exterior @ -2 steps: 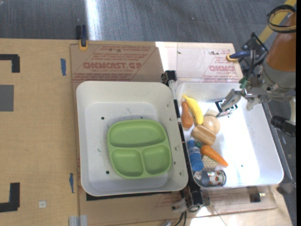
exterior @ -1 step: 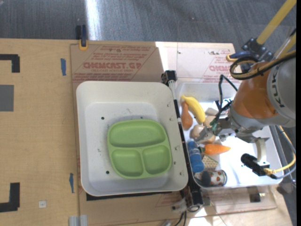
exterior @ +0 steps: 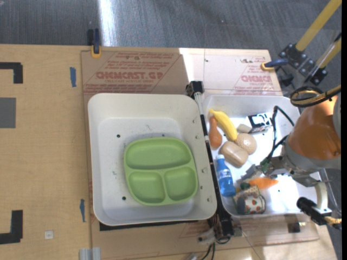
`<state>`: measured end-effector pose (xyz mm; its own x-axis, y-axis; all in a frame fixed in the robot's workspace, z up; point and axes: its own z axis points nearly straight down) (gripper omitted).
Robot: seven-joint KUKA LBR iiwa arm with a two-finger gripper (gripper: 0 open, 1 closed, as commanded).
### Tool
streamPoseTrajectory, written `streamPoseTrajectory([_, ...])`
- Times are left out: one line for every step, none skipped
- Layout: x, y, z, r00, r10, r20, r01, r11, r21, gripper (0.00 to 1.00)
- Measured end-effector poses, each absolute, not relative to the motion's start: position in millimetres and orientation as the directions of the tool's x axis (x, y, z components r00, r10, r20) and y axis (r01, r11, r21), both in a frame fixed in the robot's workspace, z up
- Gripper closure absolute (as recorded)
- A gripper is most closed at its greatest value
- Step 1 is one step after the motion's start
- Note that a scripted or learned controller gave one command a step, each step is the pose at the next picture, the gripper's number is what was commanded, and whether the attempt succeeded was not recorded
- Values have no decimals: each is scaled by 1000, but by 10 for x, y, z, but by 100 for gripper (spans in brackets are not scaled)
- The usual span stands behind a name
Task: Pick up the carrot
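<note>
A small orange carrot (exterior: 264, 182) lies level in the right bin (exterior: 282, 99), near its front. My gripper (exterior: 249, 180) reaches in from the right and down to it. One grey finger shows above the carrot's left end and a dark one below it, so the gripper is shut on the carrot. The wrist with its orange band (exterior: 315, 135) covers the bin's right side.
Also in the right bin are a banana (exterior: 224, 123), an orange tapered vegetable (exterior: 216, 135), two beige lumps (exterior: 239, 149), a blue bottle (exterior: 224, 176) and a printed can (exterior: 252, 202) just below the carrot. The left bin (exterior: 103, 145) holds a green divided plate (exterior: 160, 170).
</note>
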<state>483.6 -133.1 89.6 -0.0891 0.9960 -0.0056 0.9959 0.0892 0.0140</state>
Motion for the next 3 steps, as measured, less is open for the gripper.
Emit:
streamPoseTrajectory([4830, -1406, 897, -239, 971, -6, 971, 239, 11, 0])
streamPoseTrajectory([4865, -1441, 1015, -235, 972, -20, 972, 235, 24, 100])
streamPoseTrajectory([4860, -1440, 1007, -235, 972, -19, 972, 235, 22, 0])
